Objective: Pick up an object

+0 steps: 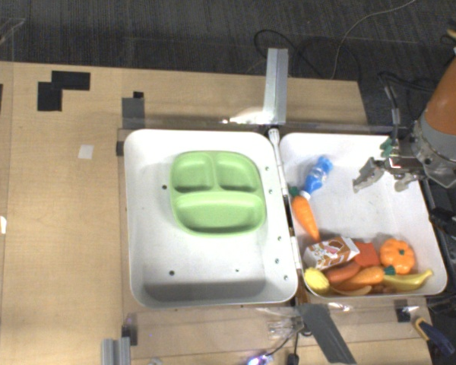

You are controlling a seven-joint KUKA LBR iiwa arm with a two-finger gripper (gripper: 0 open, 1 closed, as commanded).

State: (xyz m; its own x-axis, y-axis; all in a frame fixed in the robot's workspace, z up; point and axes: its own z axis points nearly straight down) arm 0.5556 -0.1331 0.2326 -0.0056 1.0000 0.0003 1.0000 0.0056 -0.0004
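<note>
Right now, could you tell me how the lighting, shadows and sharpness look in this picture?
In the camera view, light is even and soft; the left bin shows a grey shadow along its near wall, the green divided plate has no glare, a bright glint sits by the metal post, and the gripper and the toy food pile look slightly blurred.

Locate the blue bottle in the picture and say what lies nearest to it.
The blue bottle lies in the right bin, near its left wall, just above the carrot.

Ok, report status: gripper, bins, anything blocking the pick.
Gripper above right bin, holding nothing. Bottle, carrot, toy food pile untouched. Green tray in left bin. Path clear.
</note>
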